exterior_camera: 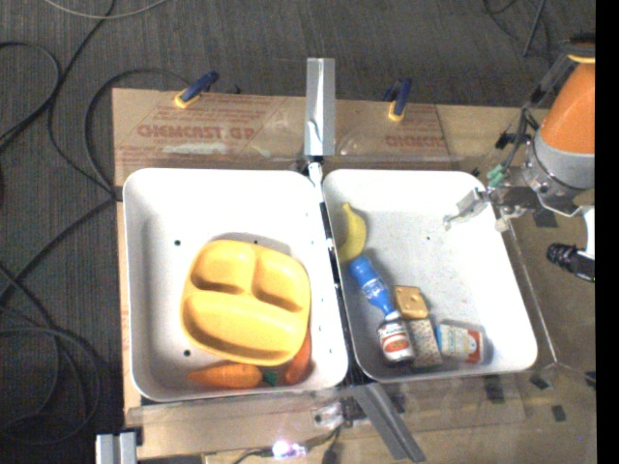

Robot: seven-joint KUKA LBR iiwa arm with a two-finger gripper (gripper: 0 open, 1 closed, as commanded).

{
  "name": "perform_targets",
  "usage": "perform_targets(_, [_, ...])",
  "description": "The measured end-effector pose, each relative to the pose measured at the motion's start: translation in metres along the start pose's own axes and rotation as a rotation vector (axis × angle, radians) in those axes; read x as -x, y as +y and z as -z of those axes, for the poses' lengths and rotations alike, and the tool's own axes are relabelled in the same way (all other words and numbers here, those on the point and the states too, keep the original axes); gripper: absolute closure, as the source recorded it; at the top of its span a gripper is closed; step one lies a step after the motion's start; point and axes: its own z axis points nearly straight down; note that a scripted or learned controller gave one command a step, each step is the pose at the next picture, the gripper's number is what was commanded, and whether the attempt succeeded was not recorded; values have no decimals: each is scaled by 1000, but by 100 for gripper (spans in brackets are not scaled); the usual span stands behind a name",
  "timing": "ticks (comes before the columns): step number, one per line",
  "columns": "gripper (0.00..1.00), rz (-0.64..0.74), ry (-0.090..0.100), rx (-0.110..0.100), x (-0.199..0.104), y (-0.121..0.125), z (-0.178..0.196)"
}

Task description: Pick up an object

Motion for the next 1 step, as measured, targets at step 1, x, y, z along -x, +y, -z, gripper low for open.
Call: perform_targets(1, [0, 228, 0, 0, -63, -24, -111])
